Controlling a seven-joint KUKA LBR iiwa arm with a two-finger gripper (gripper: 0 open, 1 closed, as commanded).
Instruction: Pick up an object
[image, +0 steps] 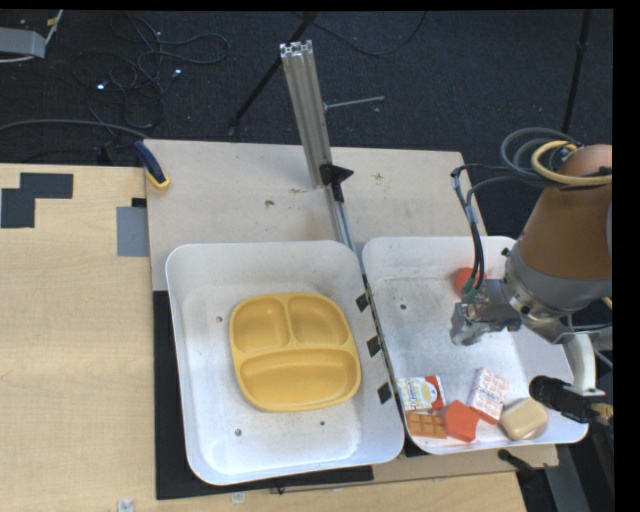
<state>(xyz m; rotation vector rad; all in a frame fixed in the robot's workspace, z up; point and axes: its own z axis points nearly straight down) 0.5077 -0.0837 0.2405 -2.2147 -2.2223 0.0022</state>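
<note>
Dark floor with loose cables lies behind the pale bench (400, 180), and a metal post (310, 110) stands up from it. On the bench sit two white bins. Far off to the gripper's left, in the left bin (200, 290), rests a yellow tray (295, 350) with three parts.

The gripper (470, 325) hangs over the right bin (410, 290), near its middle. I cannot tell what it is doing with its grip, and I see nothing in it.

Just behind it, toward the back wall, a small orange thing (463, 278) peeks out, partly hidden. In front of the gripper, along the near edge, lie a picture card (420, 392), an orange block (460, 420), a small printed packet (489, 393) and a tan lump (523, 418).

The orange thing looks closest, I think. The front row is a bit farther, toward the near edge and slightly right.
</note>
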